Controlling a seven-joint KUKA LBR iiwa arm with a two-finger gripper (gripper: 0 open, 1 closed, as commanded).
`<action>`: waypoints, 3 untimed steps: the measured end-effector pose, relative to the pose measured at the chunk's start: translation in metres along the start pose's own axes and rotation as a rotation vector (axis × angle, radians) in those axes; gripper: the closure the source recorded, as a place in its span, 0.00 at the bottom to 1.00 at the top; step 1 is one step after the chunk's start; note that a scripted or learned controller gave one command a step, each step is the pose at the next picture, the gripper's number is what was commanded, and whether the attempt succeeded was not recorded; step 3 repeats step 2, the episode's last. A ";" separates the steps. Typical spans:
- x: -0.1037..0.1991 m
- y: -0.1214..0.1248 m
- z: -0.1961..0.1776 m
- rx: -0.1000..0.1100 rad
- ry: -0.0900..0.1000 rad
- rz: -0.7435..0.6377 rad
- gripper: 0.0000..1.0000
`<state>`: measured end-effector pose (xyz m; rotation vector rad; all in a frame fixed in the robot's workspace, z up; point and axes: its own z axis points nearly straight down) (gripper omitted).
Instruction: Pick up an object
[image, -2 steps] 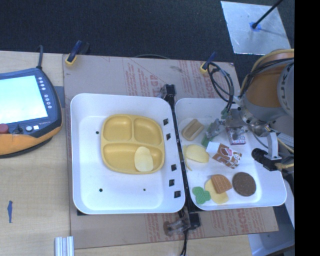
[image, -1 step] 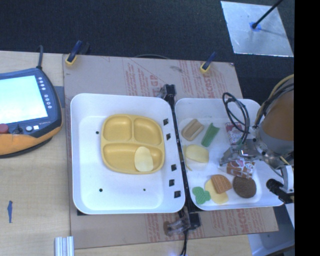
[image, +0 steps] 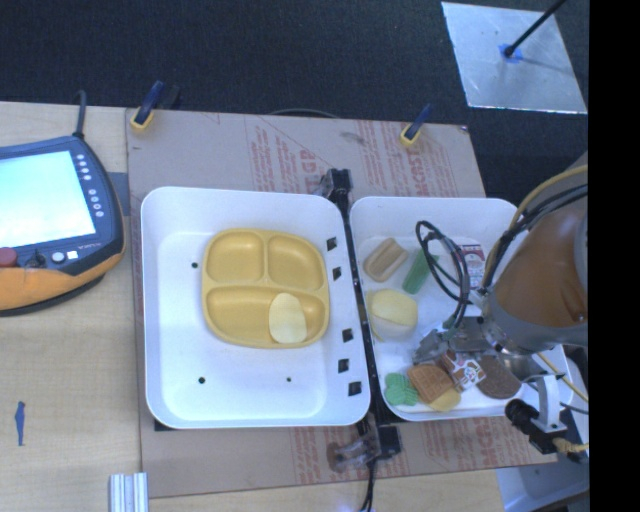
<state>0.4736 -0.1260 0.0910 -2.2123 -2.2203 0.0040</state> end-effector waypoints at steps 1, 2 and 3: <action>-0.003 0.002 -0.011 -0.004 -0.004 -0.001 1.00; 0.066 0.100 -0.107 -0.020 -0.002 -0.011 1.00; 0.066 0.100 -0.107 -0.020 -0.002 -0.011 1.00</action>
